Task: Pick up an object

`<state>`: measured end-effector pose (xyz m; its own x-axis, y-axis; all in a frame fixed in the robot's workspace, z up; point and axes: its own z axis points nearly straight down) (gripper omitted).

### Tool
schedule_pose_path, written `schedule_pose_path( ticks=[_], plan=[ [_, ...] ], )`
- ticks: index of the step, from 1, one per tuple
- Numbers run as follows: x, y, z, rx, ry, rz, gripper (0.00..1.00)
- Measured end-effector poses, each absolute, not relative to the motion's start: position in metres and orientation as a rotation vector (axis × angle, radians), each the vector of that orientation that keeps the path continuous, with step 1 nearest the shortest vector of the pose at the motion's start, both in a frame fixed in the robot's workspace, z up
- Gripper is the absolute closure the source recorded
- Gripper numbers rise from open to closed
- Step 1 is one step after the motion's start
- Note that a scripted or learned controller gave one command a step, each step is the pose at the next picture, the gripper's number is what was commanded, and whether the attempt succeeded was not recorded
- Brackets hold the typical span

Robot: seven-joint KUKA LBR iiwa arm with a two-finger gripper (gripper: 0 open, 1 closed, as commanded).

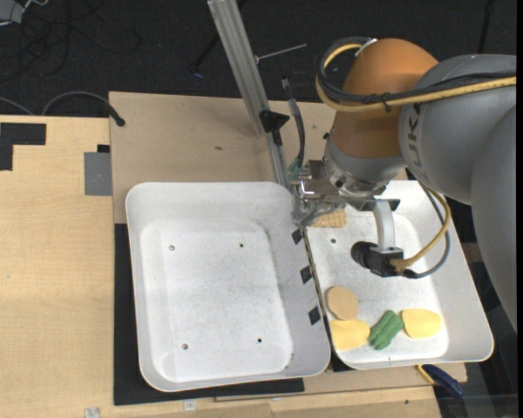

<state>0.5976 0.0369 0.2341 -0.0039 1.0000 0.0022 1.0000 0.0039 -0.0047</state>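
Four small objects [379, 320] cluster at the right bin's [471, 342] front edge.
From my end effector [318, 200], hovering at that bin's back corner, they lie toward the front; I cannot tell its grip state.

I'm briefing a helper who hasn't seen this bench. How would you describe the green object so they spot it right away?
Start at the right-hand white bin, the one the arm reaches over, and look at its near edge. Four small items sit there in a cluster; the green object lies between a yellow piece and another yellow piece, with a tan disc nearby. It alone is green and bumpy.
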Motion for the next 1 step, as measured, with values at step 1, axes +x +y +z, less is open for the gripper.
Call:
schedule_pose_path(
  ticks=[1],
  plan=[
    [0.5662,0.0755,0.2266,-2.214,-2.221,0.007,1.0]
  ],
)
